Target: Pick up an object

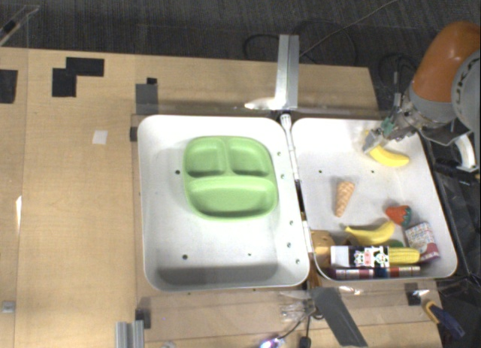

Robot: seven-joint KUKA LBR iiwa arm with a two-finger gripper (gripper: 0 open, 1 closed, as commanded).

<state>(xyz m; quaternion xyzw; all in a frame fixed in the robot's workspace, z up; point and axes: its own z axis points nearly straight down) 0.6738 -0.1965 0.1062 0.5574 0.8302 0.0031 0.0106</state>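
A wooden worktop (75, 211) seen from above carries two shallow white bins side by side.

Nearest the camera, along the 6 o'clock edge of the right bin (421, 181), several small items are packed together. A dark marker pen (376, 271) lies flat against the wall. Just above it sit a small box with black-and-white printing (366, 257), a yellow corn cob toy (404, 255) and a small red-and-white packet (421, 237). Both the box and the packet bear printing, but it is too small to read. A wooden block (323, 246) fills the 7 o'clock corner. A toy banana (370, 233) curves just above the box, and a strawberry toy (399, 214) with a green top sits at 4 o'clock, touching the packet.

Near the middle of that bin lies an ice-cream cone toy (343, 197), apart from the rest.

The left bin (161, 256) holds a green divided plate (228, 176) with three compartments, lying flat at its centre.

Farthest away, toward 1 o'clock in the right bin, a second yellow banana toy (390, 157) lies on the bin floor. The gripper (378, 137) hangs just above and beside its 10 o'clock end. Whether the fingers are spread or closed cannot be told. The grey arm with its orange band (443, 57) reaches in from 2 o'clock.
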